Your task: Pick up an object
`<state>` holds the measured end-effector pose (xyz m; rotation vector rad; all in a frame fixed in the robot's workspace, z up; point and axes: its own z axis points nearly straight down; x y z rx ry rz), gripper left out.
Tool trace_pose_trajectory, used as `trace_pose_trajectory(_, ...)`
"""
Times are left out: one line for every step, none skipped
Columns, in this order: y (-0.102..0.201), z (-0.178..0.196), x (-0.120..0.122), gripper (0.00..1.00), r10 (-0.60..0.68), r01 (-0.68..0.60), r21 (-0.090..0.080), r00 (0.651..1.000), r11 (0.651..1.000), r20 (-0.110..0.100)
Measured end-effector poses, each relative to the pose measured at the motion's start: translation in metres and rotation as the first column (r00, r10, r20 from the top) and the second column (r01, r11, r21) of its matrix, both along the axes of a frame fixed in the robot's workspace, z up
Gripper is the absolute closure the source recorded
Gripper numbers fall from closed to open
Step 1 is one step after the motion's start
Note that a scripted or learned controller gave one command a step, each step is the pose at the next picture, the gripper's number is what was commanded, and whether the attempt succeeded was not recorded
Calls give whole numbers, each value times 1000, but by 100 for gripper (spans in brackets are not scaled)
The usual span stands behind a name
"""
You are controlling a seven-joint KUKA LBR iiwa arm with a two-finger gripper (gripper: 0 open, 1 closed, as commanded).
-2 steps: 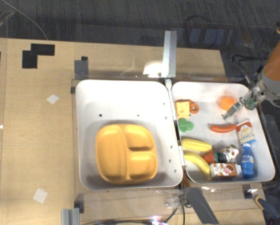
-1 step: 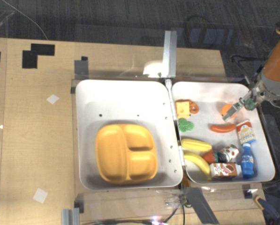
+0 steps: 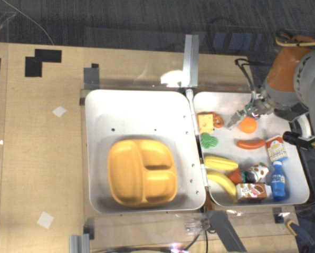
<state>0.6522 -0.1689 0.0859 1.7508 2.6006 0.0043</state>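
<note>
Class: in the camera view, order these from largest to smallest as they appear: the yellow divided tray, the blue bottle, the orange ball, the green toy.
1. yellow divided tray
2. blue bottle
3. orange ball and green toy: look about alike, so unranked.

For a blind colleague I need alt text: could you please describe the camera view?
From the right, the grey arm's tool hovers beside an orange ball in the right bin, which also holds bananas, a red sausage and bottles. The left bin holds a yellow divided tray.
</note>
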Motion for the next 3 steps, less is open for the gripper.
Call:
trace_pose_trajectory(1,13,4,100,10,-10,-4,1000,1000,8)
trace_pose_trajectory(33,87,19,100,-222,222,1,975,975,-1)
trace_pose_trajectory(-6,6,-57,100,-231,231,0,973,973,-5)
